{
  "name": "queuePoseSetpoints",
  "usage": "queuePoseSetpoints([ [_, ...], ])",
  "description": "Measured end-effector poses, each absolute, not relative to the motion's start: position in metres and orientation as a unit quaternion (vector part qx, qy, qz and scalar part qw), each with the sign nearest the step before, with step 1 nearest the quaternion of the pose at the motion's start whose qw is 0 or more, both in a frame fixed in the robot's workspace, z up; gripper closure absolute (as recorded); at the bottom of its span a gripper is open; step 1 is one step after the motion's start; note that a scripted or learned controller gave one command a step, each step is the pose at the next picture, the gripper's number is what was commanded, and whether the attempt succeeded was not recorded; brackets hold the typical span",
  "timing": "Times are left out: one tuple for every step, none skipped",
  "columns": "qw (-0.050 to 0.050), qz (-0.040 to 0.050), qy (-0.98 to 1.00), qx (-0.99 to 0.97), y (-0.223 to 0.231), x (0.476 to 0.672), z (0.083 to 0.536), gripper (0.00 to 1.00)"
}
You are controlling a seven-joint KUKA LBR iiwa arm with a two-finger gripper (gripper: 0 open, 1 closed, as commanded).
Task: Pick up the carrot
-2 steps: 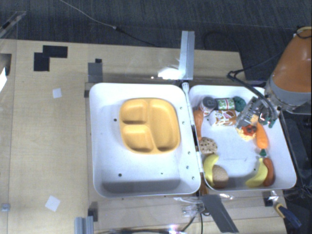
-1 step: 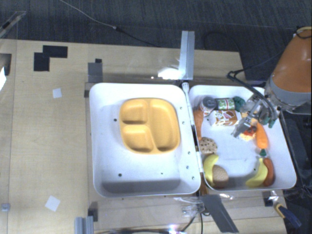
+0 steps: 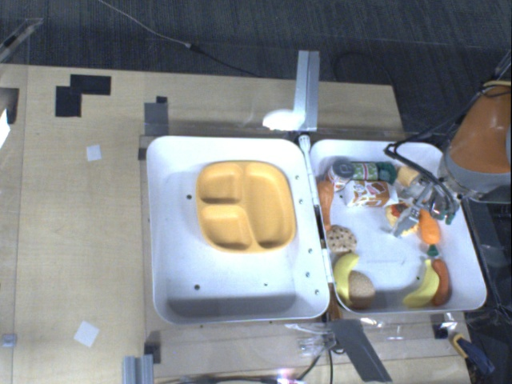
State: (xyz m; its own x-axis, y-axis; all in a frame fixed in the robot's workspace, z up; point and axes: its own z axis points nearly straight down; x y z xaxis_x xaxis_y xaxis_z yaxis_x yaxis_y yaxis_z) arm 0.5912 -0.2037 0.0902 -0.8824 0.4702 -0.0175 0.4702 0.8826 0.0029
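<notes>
I have the gripper [image 3: 416, 206] low over the right bin [image 3: 472, 294], near its right wall, with the arm [image 3: 480, 142] reaching in from the right. The carrot [image 3: 430, 230] lies just beside the fingertips, on the side toward the bin's right wall, its green end pointing toward the front edge. The fingers look spread and nothing sits between them, though glare and clutter blur the tips, so I hold that loosely.

To do this step well, I would shift the gripper a little toward the right wall so the jaws straddle the carrot across its narrow width, not along its length. Then descend until the tips pass its sides before closing.

Crowding is the hazard. A banana [image 3: 422, 288] and a second orange piece [image 3: 441, 282] lie near the front right corner, and a small bottle [image 3: 364, 170] lies along the back edge. The left bin [image 3: 160, 238] carries a yellow divided plate [image 3: 244, 205], well apart from the work.
</notes>
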Motion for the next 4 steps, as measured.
queuePoseSetpoints([
  [0.013,0.0002,0.971,0.238,-0.201,0.595,0.103,1.00],
  [0.008,-0.0017,0.999,0.049,-0.206,0.552,0.090,1.00],
  [0.008,0.0004,0.995,0.103,-0.133,0.558,0.183,1.00],
  [0.007,-0.0013,0.999,-0.048,-0.180,0.545,0.090,1.00],
])
